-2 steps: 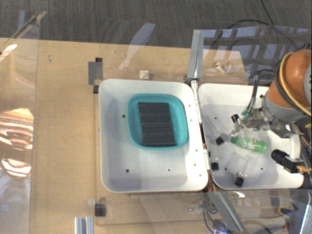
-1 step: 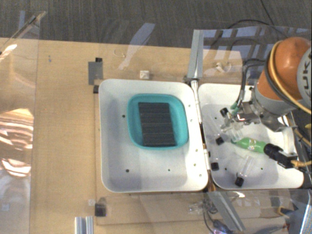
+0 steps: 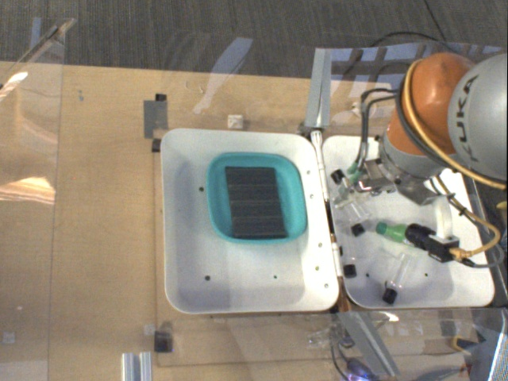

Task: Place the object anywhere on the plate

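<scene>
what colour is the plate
The plate is teal, with a dark ribbed panel at its centre; the camera view shows it.

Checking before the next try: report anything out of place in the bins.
Nothing looks spilled or broken. The teal plate in the left bin bears a dark ribbed slab; small clear tubes lie scattered in the right bin.

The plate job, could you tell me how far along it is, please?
Done: nothing certain; the teal plate holds a dark ribbed slab. In hand: the tool hangs over the right bin, near small capped tubes. Left: grasping one and placing it.
</scene>
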Available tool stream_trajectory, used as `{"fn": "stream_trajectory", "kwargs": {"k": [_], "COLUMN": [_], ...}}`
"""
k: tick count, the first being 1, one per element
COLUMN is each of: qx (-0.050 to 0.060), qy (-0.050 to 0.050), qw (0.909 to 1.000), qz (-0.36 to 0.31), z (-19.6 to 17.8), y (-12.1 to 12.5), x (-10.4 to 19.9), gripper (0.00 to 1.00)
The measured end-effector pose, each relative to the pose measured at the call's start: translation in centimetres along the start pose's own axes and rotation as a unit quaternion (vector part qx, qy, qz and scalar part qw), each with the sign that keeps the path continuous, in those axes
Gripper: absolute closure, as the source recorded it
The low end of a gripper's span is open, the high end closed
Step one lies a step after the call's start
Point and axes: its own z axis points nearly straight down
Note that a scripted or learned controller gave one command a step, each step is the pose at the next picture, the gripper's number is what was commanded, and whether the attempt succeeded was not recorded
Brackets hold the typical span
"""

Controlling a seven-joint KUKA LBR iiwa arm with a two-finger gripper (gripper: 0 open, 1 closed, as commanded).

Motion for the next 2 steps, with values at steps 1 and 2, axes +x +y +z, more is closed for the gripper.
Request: {"fn": "stream_trajectory", "kwargs": {"k": [1,2], "qx": [0.000,0.000], "qy": [0.000,0.000], "qw": [0.9977,0.9977], "qz": [-0.067,-0.067], "z": [0.89,0.86], "y": [5.10,5.10], "x": [2.68,2.67], "gripper": [1.00,0.00]}}
